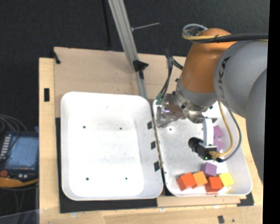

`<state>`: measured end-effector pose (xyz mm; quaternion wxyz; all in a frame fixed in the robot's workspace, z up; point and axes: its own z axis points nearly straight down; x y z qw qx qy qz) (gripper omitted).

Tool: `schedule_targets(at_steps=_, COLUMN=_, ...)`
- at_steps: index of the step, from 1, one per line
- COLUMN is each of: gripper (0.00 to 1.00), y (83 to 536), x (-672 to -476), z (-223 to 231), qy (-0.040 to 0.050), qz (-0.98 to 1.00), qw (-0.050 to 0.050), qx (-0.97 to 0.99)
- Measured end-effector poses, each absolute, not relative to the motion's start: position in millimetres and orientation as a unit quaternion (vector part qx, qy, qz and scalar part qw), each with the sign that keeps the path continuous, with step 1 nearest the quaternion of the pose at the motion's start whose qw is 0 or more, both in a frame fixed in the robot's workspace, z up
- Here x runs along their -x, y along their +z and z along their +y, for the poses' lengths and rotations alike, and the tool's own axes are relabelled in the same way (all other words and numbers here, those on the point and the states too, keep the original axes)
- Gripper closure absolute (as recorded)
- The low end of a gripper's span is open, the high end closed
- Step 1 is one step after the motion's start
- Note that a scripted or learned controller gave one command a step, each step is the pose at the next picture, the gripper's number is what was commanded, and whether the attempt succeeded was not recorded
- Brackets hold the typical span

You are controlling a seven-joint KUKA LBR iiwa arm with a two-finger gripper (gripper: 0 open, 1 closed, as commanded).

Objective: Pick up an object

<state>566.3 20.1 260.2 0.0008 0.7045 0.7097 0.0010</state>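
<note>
My gripper point(164, 115) hangs below the orange wrist band over the far left corner of the right bin point(177, 147), close to the wall between the two bins. Several blocks lie in that bin. At its near edge are an orange block point(187, 181), a second orange block point(200, 178), a red-orange block point(215, 183) and a yellow block point(227, 179). A purple block point(211, 168) sits just behind them. Another purple block point(218, 133) lies further back, partly behind the arm's cable. All the blocks are apart from the gripper.
The left bin point(106, 145) stands beside the right one. A slanted metal rail point(128, 44) runs down from the top to the bins' far edge. A black fitting point(196, 144) and cables hang from the arm over the right bin. A screen device point(19, 155) sits off the bench at left.
</note>
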Motion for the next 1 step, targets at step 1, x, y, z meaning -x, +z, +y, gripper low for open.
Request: schedule_targets(at_steps=1, gripper=1.00, y=256.7, x=-601.3, z=52.9, qy=0.0008, qz=0.709, qw=0.001, qx=-0.705)
